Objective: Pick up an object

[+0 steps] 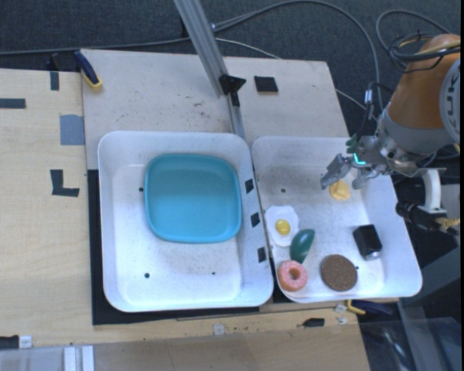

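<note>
In the right bin (387, 207), my gripper (345, 178) hovers over the far part, its two fingers spread open. A small yellow piece (339, 192) lies on the bin floor just below and between the fingertips, not gripped. Nearer the front lie a white fried-egg toy (282, 226), a dark green piece (301, 244), a pink donut (292, 275), a round brown cookie (339, 272) and a black block (366, 240).
The left bin (124, 269) holds a teal square plate (193, 198). A metal pole (205, 37) slants up from the divider between the bins. Cables trail behind the right bin. The arm's orange band (421, 99) stands at the right edge.
</note>
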Robot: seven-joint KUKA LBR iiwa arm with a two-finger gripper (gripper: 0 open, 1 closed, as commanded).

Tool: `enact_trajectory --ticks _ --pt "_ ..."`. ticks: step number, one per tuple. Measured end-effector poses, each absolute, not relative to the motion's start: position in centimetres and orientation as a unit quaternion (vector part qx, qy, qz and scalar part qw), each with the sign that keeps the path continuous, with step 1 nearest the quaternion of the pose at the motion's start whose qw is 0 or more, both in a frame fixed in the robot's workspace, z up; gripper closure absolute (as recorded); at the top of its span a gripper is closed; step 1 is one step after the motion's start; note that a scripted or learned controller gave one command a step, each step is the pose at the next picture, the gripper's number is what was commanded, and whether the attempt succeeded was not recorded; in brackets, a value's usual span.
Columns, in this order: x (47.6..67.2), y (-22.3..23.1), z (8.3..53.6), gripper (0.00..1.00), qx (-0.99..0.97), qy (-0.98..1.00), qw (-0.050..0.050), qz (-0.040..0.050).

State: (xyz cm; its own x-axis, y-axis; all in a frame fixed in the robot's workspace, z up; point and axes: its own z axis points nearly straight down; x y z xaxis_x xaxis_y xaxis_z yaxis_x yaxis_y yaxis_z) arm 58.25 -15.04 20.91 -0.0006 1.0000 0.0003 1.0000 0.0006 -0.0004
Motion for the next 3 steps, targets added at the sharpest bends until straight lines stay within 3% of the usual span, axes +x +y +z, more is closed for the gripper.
enact_trajectory --ticks 1,3 --pt "58.2 -15.0 20.9 0.00 -0.707 -0.707 0.000 0.0001" --pt "58.7 -14.9 12.1 0.00 -0.707 -0.707 0.002 0.0013"
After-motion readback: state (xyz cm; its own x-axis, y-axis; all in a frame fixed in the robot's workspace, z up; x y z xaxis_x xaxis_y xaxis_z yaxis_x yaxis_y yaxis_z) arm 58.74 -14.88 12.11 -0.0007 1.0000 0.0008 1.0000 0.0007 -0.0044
